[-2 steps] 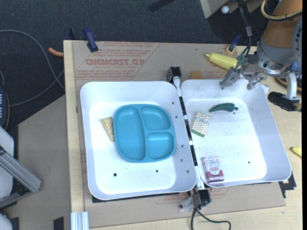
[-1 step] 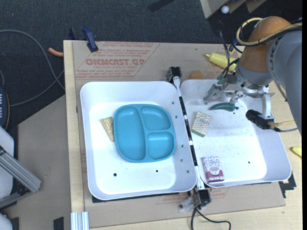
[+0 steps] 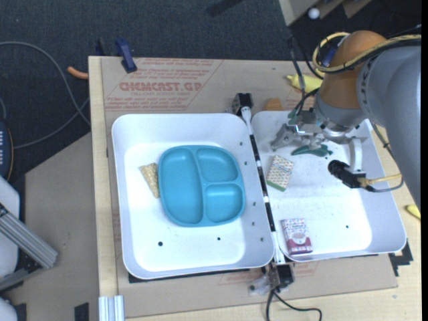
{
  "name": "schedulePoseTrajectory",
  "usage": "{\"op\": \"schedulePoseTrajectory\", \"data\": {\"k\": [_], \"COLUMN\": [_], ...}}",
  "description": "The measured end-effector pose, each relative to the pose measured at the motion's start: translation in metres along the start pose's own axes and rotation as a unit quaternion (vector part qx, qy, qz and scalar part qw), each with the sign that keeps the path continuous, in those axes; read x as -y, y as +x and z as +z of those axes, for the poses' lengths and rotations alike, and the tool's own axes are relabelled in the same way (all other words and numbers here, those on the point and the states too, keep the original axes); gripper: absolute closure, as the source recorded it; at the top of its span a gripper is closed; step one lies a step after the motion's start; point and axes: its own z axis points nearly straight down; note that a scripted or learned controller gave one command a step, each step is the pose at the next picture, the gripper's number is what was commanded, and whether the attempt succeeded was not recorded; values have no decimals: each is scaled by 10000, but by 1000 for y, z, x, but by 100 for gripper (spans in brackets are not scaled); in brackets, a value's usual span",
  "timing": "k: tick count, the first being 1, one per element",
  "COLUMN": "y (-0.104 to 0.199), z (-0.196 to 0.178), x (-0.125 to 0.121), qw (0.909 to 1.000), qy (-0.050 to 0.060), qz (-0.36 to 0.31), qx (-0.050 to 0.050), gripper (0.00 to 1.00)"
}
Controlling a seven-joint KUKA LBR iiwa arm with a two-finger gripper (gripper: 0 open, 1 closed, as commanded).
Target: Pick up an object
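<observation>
**Pick target: flat packets in the right bin**

The gripper (image 3: pixel 299 138) hangs over the far part of the right bin (image 3: pixel 381 212), the grey arm (image 3: pixel 391 79) reaching in from the right. Whether its fingers are spread or closed cannot be told from here; nothing is visibly held between them.

Nearest candidate: a small patterned packet (image 3: pixel 279 172), lying flat just beside the bin's left wall, near the gripper. A red-and-white packet (image 3: pixel 296 236) lies at the near rim. Both look light, thin and probably soft; film wrapping may be slippery. Judged best hold: across the short edges, pinching low.

The left bin (image 3: pixel 130 199) bears a blue divided plate (image 3: pixel 200 182), rigid and wide, with a cracker-like piece (image 3: pixel 149 176) at its left edge.
</observation>
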Motion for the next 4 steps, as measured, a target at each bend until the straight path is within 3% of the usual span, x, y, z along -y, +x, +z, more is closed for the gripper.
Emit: {"op": "schedulePoseTrajectory", "data": {"k": [1,2,3,4], "y": [-12,-65,-96,-95], "z": [6,6,6,-9], "x": [-22,4,13,54], "qw": [10000,10000,10000,10000], "qy": [59,83,82,81], "qz": [6,16,16,15], "qx": [-9,-10,-12,-19], "gripper": [0,0,0,0]}}
